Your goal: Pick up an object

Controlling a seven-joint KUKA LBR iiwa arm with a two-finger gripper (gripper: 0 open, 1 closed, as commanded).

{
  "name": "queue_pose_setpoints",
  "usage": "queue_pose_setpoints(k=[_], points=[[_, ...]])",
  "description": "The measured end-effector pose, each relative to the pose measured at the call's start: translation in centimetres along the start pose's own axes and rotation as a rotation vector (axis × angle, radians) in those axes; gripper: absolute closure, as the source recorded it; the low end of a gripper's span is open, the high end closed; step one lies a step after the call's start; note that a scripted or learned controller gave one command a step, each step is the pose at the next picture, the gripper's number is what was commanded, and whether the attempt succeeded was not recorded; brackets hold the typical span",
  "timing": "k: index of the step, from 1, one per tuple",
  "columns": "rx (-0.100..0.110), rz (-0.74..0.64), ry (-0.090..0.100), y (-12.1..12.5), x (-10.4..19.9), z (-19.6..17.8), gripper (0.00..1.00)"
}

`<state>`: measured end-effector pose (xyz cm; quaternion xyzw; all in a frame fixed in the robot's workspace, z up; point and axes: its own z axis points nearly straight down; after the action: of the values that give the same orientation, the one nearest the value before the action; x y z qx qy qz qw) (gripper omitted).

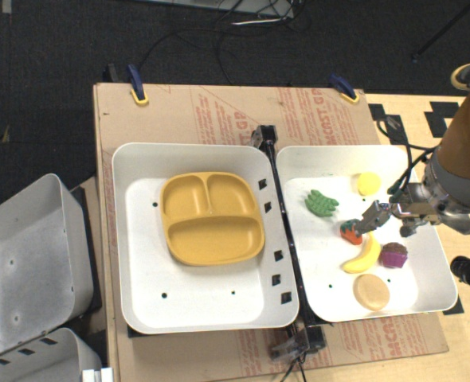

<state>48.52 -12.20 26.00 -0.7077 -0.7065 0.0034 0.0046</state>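
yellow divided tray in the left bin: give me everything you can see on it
The yellow divided tray lies flat, right way up, near the middle of the left white bin, turned slightly askew to the bin's walls. It looks like matte moulded plastic, mustard yellow, with rounded corners and a raised rim. Ridges split it into three compartments: two smaller ones on the far side and one wide one nearer the camera. All three look bare. It touches the bin floor alone.
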Motion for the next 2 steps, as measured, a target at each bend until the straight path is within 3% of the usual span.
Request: queue_pose_setpoints(k=[1,2], points=[[-0.011,-0.003,-0.002,0.2,0.0,-0.5,0.0],[-0.01,0.0,-0.001,-0.6,0.0,4.3,0.0]])
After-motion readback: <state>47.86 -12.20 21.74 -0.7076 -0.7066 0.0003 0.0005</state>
